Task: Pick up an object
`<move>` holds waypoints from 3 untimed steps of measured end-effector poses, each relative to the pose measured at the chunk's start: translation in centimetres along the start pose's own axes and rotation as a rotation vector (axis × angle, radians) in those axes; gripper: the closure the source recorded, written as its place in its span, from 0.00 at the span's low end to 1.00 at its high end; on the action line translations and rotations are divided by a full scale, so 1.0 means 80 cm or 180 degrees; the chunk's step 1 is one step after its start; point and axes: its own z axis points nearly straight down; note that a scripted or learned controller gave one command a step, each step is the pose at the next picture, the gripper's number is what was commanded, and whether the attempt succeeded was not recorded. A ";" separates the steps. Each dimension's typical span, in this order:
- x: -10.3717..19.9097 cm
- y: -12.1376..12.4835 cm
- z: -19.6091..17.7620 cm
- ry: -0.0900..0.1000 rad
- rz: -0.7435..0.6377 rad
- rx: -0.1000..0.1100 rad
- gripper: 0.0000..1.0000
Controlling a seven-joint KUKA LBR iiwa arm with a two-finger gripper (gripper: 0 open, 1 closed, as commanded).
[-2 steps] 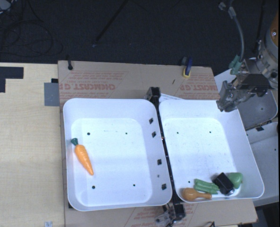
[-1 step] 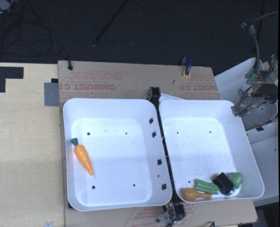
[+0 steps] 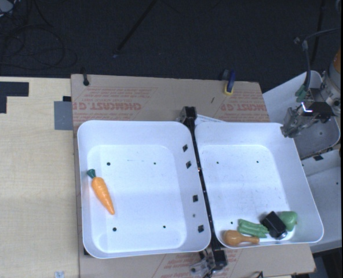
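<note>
Gripper (image 3: 293, 123) at right, raised

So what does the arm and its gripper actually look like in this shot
The gripper is a small grey metal assembly with dark parts and a bright white spot on top. Behind it the arm is pale grey and rounded, with a sliver of orange at the frame edge. A thin dark cable arcs up over it, and small green bits sit near the wrist.
</note>
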 end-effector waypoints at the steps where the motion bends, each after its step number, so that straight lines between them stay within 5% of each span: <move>1: 0.100 0.000 -0.108 0.0007 -0.0035 -0.0041 1.00; 2: 0.056 0.069 0.045 0.0003 -0.0007 0.0001 1.00; 3: 0.147 0.095 -0.049 0.0010 -0.0036 -0.0044 1.00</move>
